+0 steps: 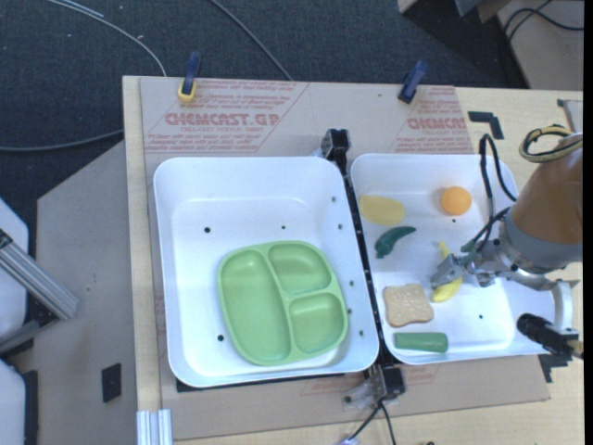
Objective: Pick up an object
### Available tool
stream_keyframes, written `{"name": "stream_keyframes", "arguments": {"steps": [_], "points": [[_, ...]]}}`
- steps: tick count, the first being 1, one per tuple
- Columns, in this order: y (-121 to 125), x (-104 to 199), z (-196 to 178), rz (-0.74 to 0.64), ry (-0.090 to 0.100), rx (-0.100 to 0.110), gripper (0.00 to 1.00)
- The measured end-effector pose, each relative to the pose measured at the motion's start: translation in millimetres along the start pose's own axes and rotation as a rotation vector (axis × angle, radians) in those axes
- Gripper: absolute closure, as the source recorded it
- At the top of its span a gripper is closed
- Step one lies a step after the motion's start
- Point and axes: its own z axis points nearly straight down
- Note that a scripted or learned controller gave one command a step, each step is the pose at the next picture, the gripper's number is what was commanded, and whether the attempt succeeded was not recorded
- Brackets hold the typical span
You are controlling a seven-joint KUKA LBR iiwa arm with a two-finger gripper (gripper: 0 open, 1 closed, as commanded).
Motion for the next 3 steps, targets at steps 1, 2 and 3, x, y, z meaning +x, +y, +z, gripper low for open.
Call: {"name": "stream_keyframes", "arguments": {"steps": [1,2,3], "points": [[0,0,8,0.000,0.001,0.000,0.00],[0,0,-3,0.001,-0.001,-0.004,1.00],[0,0,-63,-0.001,-0.003,-0.005,1.00]]}}
